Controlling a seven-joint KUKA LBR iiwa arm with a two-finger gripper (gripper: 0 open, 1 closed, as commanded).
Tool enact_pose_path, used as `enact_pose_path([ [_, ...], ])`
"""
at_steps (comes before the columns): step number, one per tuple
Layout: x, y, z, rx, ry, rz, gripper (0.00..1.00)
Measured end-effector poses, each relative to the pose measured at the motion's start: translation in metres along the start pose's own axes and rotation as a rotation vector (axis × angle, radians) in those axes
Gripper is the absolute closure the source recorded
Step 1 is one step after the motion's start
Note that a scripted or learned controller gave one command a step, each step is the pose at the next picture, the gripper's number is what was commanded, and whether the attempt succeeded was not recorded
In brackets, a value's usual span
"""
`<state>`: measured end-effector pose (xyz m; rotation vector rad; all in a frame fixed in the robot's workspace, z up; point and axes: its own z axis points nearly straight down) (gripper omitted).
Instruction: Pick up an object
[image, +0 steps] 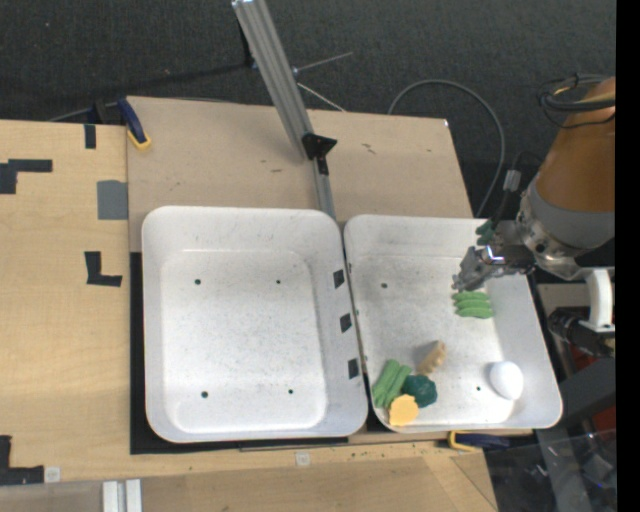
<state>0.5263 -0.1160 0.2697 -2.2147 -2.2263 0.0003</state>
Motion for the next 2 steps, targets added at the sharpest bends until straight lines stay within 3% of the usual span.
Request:
enact_pose_path([
  [2, 0.107, 0.001, 0.013, 0.000, 0.001, -0.003, 1.00],
])
